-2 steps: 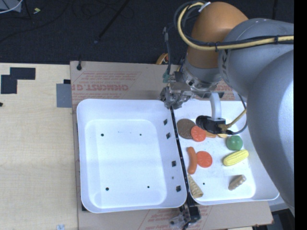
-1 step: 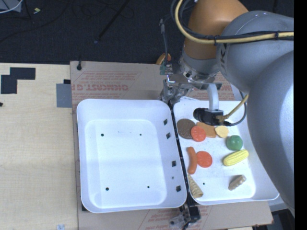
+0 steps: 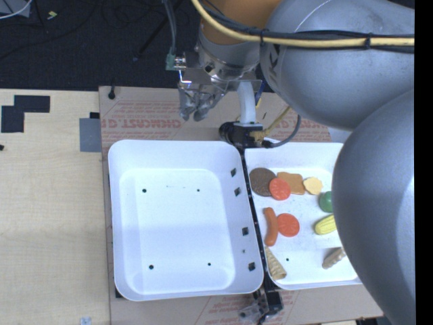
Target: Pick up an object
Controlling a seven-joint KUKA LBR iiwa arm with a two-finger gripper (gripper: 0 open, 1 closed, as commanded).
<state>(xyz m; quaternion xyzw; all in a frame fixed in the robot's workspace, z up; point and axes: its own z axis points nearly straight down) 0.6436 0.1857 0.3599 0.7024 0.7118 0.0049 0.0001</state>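
Two white bins sit side by side; the right bin (image 3: 304, 279) holds toy food: a brown disc (image 3: 262, 179), red tomato slice (image 3: 280, 189), carrot (image 3: 270, 226) and corn cob (image 3: 325, 225). Beyond its far-left corner hangs the gripper (image 3: 195, 108), fingers close together around nothing.

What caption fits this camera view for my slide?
Gripper hovers beyond the left bin; toy foods fill the right bin.
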